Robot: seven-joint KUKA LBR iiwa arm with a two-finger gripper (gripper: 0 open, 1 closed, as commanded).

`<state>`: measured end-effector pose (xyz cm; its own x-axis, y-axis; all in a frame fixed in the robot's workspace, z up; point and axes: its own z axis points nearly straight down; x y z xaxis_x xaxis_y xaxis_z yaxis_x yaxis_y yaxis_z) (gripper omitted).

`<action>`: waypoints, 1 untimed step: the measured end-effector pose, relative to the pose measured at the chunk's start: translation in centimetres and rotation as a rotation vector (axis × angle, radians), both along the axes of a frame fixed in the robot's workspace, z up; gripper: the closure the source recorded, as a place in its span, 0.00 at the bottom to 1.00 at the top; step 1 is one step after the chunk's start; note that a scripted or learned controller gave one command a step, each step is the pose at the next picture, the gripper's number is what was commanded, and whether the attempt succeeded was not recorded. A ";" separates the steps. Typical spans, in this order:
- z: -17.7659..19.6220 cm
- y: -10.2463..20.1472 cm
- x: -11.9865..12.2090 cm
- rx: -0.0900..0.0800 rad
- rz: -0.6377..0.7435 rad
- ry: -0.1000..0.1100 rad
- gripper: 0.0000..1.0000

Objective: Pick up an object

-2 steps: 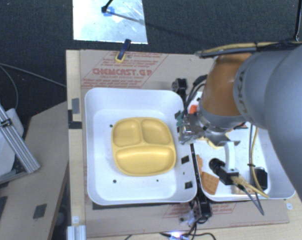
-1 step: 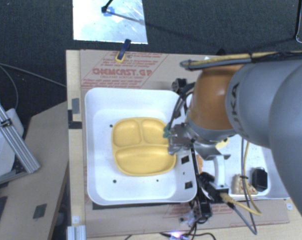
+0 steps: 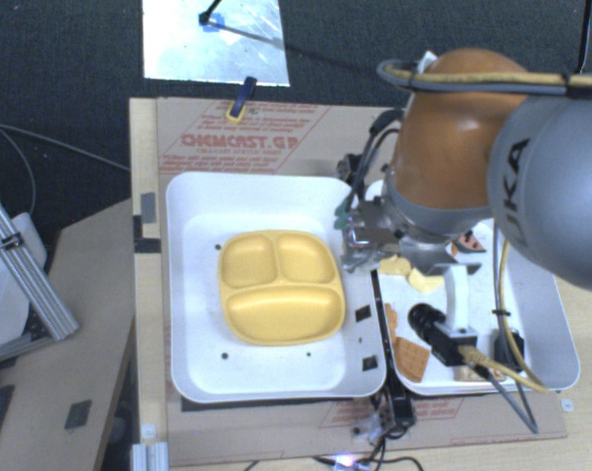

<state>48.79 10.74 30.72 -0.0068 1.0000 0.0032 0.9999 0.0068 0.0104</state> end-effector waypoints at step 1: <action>-22.1 1.5 1.9 -0.005 -0.005 0.016 1.00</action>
